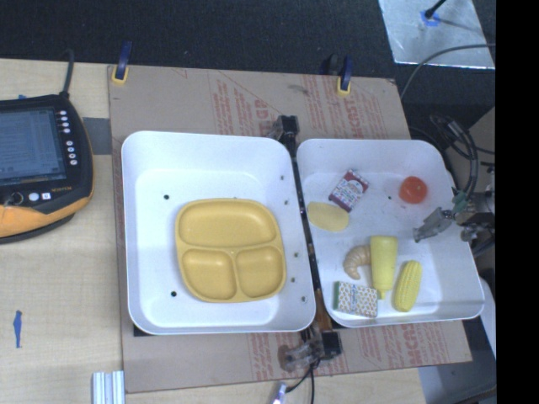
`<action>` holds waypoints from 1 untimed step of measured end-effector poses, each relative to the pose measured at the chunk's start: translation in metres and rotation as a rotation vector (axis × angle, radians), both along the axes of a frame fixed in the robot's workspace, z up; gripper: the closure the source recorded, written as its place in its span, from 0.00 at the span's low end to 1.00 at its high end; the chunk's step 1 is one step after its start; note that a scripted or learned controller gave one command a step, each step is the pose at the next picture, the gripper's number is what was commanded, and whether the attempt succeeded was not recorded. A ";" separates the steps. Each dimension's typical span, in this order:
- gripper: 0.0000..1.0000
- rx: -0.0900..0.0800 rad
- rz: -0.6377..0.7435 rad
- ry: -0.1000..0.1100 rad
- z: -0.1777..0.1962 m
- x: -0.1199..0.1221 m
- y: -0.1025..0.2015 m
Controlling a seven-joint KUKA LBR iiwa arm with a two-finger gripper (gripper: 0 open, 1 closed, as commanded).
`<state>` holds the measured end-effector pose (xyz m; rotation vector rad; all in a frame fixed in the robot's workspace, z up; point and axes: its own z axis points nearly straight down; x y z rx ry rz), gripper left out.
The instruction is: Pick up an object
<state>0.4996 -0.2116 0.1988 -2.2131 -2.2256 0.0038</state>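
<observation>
**Reaching in at the right rim of the right bin**

Entering from the right edge, the end effector (428, 225) hangs low over the right bin (450, 289), near its right wall. Its grey tip is small and partly blurred, so I cannot tell if it is released or clenched, and nothing is visible in its grasp.

The nearest object is a red round piece (413, 189), which lies up and to the left of the tip, apart from it. Lower and to the left lie two corn cobs: a small one (408, 285) near the front of the bin, and a bigger pale yellow one (383, 263) just beside it. A croissant-shaped piece (357, 261) touches the left side of the bigger cob. In front of these, at the front left corner, lies a flat green and white packet (357, 300). Further back, near the left wall, there is a pale yellow oval piece (328, 217), and behind it a small red and white packet (349, 190), tilted.

The left bin (143, 225) touches the right bin along the middle and holds a yellow plate with three compartments (229, 249).

Both bins stand on a brown cardboard sheet (244, 99) on the counter (59, 310). At the far left of the counter rests a control tablet with an orange body (38, 167).
</observation>
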 end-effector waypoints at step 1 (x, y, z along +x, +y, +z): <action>0.00 0.001 0.001 0.002 -0.108 -0.024 0.045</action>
